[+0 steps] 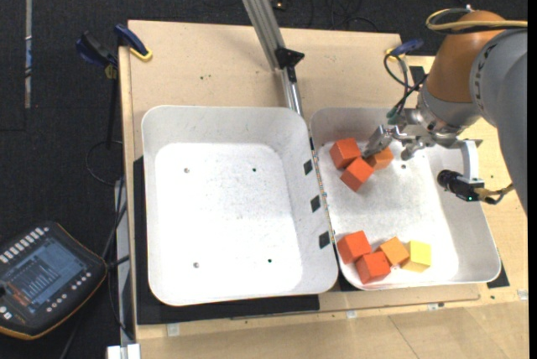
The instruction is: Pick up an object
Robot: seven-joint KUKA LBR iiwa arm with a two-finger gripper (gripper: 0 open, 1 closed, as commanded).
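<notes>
Camera view, looking down on the pale wooden surface [210, 64], where two white bins sit side by side. Big left bin [168, 265] first, then the right bin [470, 257] carrying all the blocks, and the grey arm with its orange band [457, 64] reaching in from the right. Its pincer [382, 143] is down in the right bin's far half, and whether its fingers are apart or together, I cannot tell from here. Just left of it lie two orange-red cubes [351, 163] touching each other, with a smaller orange block [383, 157] right under the tip. Well apart, along the near edge, sits a second cluster: two red cubes [363, 255], an orange cube [394, 250] and a yellow cube [419, 254] in a row.
</notes>
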